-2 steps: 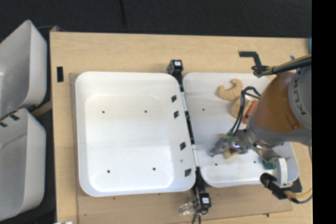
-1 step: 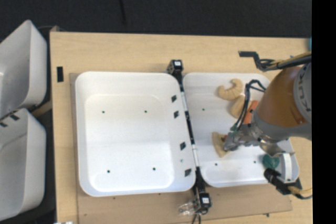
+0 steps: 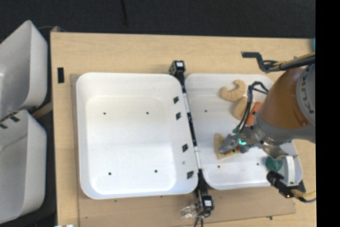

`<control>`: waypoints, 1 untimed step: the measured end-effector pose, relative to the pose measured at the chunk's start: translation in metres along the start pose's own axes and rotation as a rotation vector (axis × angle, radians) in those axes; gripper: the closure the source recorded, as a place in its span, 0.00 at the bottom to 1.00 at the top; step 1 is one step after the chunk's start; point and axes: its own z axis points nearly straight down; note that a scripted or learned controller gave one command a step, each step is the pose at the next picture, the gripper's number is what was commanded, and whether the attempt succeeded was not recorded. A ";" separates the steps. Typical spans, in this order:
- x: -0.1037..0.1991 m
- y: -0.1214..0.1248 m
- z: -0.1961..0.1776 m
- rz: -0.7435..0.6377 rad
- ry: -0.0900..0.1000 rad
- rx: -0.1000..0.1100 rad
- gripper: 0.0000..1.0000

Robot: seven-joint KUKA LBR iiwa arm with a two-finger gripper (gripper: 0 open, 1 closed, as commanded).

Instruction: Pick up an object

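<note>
The pale wooden bench top [image 3: 122, 53] spreads across most of the view, with black floor beyond its far edge. On it sit two shallow white plastic bins side by side. The left-hand white bin [image 3: 130, 135] is the bigger-looking of the pair, its floor marked by a few small dark dots. The right-hand white bin [image 3: 210, 114] lies touching it along a shared seam fitted with small black clips.

From 3 o'clock the grey arm with its orange band [image 3: 284, 101] reaches in over the right-hand bin, covering that bin's right side. At its tip the two-finger gripper [image 3: 232, 145] points toward 9 o'clock, low over the bin floor, with a small green light just beside it. Whether its fingers are apart or closed cannot be told from this angle.

In the right-hand bin, toward 12 o'clock from the gripper, lies a tan curved crescent-shaped object [image 3: 232, 91]. Just below that, a tan oval piece [image 3: 241, 108] rests partly under the arm, with a small orange bit [image 3: 255, 108] beside it. Right at the gripper, a small tan flat block [image 3: 221, 144] lies touching or just beside the fingertips, near the bin's lower middle
</note>
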 end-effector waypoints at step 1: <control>-0.073 -0.001 0.010 -0.008 0.002 0.007 0.00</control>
